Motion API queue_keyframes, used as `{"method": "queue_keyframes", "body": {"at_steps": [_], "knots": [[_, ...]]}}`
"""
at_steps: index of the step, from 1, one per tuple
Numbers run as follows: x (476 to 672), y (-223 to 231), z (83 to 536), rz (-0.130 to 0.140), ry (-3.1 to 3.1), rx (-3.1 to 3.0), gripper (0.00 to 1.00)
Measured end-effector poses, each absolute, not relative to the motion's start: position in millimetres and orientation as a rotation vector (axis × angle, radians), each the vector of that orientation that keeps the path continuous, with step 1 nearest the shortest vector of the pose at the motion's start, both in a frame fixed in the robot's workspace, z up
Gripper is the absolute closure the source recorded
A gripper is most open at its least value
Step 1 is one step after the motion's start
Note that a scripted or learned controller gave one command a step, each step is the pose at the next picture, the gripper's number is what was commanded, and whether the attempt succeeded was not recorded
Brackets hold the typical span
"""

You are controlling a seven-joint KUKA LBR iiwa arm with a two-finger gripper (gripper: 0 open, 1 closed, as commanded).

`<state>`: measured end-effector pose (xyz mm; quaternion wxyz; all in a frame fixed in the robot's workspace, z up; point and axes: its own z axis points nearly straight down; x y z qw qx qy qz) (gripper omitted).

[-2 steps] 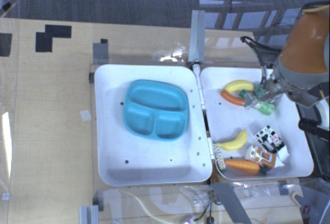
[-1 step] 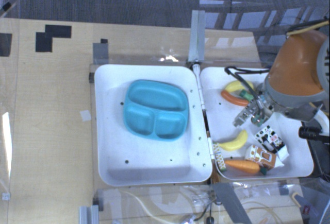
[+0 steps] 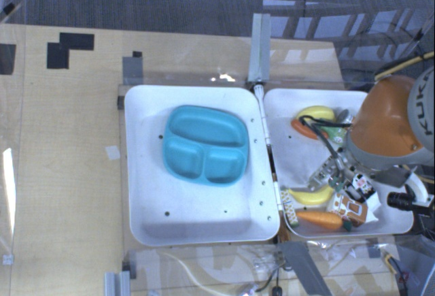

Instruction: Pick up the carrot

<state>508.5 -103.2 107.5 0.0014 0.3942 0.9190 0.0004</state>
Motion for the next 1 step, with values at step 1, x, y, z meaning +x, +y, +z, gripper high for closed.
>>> {"method": "queue_keyframes", "body": {"at_steps": [1], "knots": [[508.9, -103.3, 108.0, 0.002, 2.883, 1.238, 0.0]]}}
